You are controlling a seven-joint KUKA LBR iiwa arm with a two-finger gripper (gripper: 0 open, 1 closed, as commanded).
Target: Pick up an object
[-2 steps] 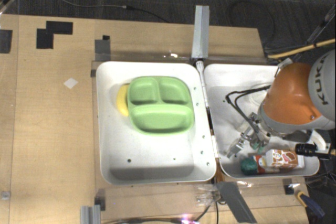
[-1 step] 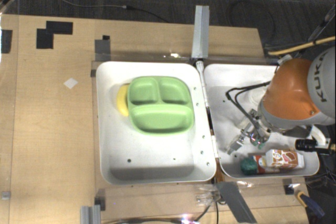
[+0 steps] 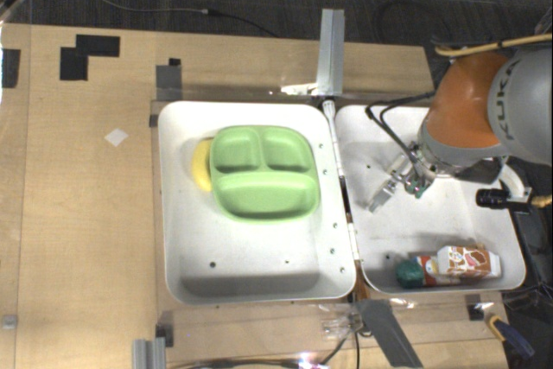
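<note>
A green divided plate [image 3: 263, 170] lies in the left bin [image 3: 251, 272], partly covering a yellow object [image 3: 201, 166] at its left edge. A small bottle [image 3: 449, 264] with a green cap and a brown-and-white label lies on its side near the front wall of the right bin [image 3: 380, 268]. My gripper [image 3: 393, 190] hangs over the middle of the right bin, up and to the left of the bottle and well apart from it. Nothing shows in the gripper.
The grey arm with its orange band [image 3: 467, 112] reaches in over the right bin's back right part. A metal post [image 3: 331, 52] stands behind the divide between the bins. Black cables [image 3: 393, 121] loop near the wrist.
</note>
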